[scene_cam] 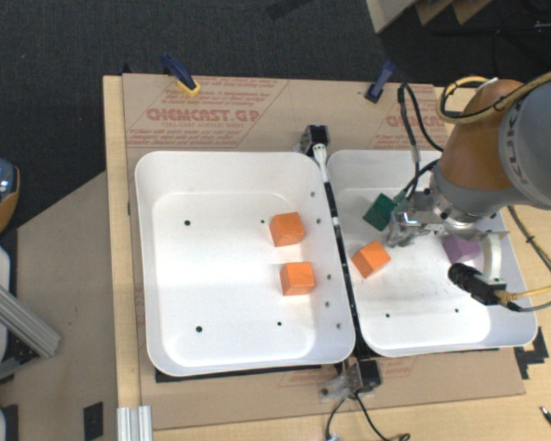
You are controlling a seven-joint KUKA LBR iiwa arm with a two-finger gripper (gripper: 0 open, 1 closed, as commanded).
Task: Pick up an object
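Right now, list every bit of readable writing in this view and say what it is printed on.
"CHEMCAST GP", in red across the brown board under the bins, behind the left bin; the letters are faint, so the reading is approximate.
More red print on the same board behind the right bin: partly covered and too blurred to read.
The orange blocks, green block and purple block carry no readable markings.

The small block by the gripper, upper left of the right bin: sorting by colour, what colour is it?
Dark green block, seen in the camera view.
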